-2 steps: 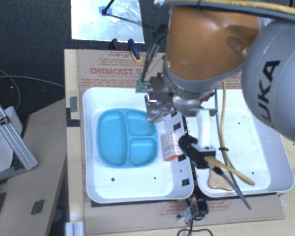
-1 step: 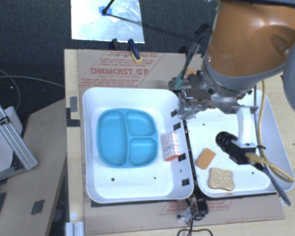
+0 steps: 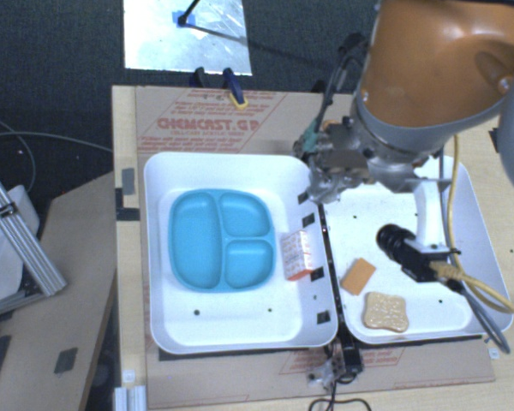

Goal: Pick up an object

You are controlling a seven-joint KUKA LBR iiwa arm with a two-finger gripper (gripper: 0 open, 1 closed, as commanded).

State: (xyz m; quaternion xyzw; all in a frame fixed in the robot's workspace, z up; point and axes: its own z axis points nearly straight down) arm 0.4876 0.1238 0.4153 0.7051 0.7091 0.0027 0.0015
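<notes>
Looking down from the camera view, you see two white bins side by side on the worktop (image 3: 197, 110). The left bin (image 3: 180, 328) holds a blue divided plate (image 3: 221, 240), with a small red-and-white packet (image 3: 296, 255) just right of it by the bin's right wall. In the right bin (image 3: 484, 255), near its near left corner, lie an orange cracker (image 3: 358, 276) and a slice of toast (image 3: 385, 312). The gripper (image 3: 325, 182) hangs over the divide between the bins; whether it is parted or closed, you cannot tell.
</notes>
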